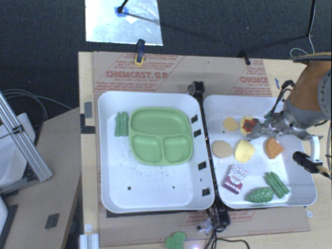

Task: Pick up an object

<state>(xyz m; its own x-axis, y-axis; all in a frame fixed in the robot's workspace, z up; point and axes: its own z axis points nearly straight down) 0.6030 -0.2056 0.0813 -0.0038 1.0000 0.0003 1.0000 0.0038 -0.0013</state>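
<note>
The red-and-yellow toy [249, 124] lies in the right bin [298, 197], in its far part, and the gripper [262, 131] sits right over it, so close that the toy's near edge is partly covered by the tool. The toy pokes out on the gripper's far-left side, toward the left bin [111, 191]. This is the relation the pick turns on: the tool is low and almost on this piece, reaching in from the arm [311, 95] on the right. Whether its fingers are spread or pressed together I cannot tell; the metal parts blur into the toy, and nothing is clearly pinched between them.

Around the tool lie other candidates. The round yellow piece [231, 124] is just beyond the red toy, further left. The yellow lump [244, 151] is just in front of the gripper, with the tan oval [222, 149] beside it. The orange waffle piece [274, 148] lies just beside the tool on the arm's side. Well nearer the camera are the red-and-white packet [236, 178] and the green vegetables [267, 190].

In the left bin sits a green divided plate [160, 136].
</note>
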